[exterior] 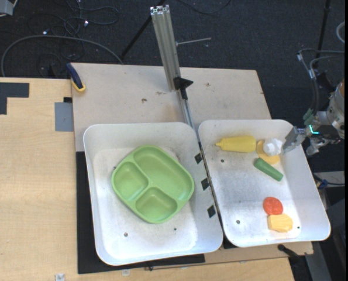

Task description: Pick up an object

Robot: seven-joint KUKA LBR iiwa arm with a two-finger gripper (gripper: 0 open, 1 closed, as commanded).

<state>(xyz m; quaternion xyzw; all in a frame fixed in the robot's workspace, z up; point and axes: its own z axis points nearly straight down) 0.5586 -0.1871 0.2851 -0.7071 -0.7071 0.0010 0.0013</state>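
The bench [33, 174] has a light wood top on its left part, marked with grey patches [62, 116] near the far edge. A paler board [220, 95] covers the far middle; a metal post [166, 45] rises from it. Two shallow white bins sit side by side toward the near edge, touching along their inner rims: the left bin [100, 227] and the right bin [305, 174]. A blue-and-yellow tool [75, 78] lies at the board's far left corner.
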